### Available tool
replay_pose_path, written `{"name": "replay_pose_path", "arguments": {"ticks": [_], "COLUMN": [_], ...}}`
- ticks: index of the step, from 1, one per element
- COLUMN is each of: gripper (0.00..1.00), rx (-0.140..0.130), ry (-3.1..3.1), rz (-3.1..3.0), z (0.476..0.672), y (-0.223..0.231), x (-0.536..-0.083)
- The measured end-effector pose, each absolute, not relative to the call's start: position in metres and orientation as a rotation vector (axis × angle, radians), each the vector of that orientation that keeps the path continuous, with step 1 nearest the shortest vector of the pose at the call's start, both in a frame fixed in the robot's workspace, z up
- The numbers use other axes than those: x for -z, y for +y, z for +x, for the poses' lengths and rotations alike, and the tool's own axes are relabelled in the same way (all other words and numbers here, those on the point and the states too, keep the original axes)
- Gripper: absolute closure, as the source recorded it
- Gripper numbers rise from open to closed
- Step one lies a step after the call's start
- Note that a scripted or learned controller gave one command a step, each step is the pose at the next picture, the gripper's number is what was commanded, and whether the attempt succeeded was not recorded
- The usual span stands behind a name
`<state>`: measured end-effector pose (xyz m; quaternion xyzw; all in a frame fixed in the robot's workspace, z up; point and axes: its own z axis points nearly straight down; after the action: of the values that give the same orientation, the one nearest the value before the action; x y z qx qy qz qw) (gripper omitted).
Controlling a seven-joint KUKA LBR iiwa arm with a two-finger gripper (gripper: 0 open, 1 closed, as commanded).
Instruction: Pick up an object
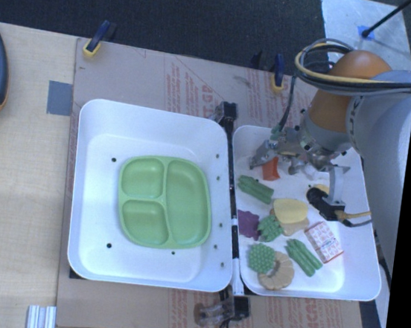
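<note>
Well, your bench: wood, cardboard beneath two bins.
Gripper: twelve o'clock of the right bin; cannot tell.

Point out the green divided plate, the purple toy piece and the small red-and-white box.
green divided plate [164, 201]: camera view, centre where its three compartments meet.
purple toy piece [247, 222]: camera view, its middle.
red-and-white box [324, 241]: camera view, its top face.

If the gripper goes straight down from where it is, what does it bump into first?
Probably the small orange-red piece right under the gripper, in the right bin. Depth is hard to judge from above.
</note>
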<state>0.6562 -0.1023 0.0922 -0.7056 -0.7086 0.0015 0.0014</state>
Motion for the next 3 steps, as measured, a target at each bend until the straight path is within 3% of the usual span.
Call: {"name": "replay_pose_path", "arguments": {"ticks": [2,3], "gripper": [0.0,0.0], "rx": [-0.007,-0.002], "ry": [-2.224,-2.228], "rz": [-2.213,-2.215], "z": [0.6503,0.6568], "y": [-0.0992,-0.1021], "x": [-0.0919,-0.0924]}}
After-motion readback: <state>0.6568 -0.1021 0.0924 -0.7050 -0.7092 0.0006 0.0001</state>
